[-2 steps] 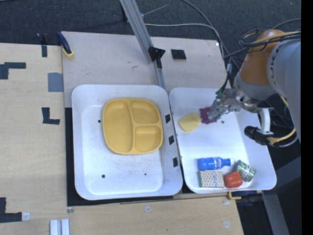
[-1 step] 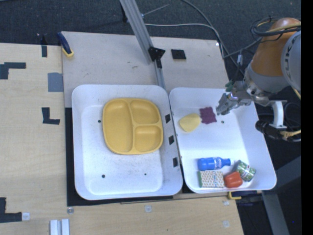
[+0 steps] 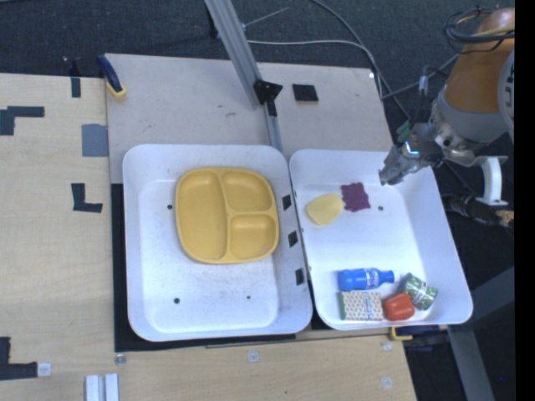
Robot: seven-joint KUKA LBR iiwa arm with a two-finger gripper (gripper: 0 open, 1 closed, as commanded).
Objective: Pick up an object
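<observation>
The right bin [image 3: 435, 224] holds a pale yellow lump [image 3: 323, 209] and a purple piece [image 3: 355, 196] near its back left. At its front lie a blue bottle [image 3: 364, 278], a patterned packet [image 3: 361, 305], a red object [image 3: 398, 307] and a green can [image 3: 420, 292]. My gripper [image 3: 393, 172] hangs over the bin's back right part, to the right of the purple piece and apart from it. Nothing shows between its fingers.
The left bin [image 3: 150, 224] bears a yellow compartment tray [image 3: 226, 214]. A grey metal post [image 3: 238, 40] slants up from between the bins at the back. Cables run behind the bench, and a blue-yellow clamp [image 3: 111, 76] sits at the back left.
</observation>
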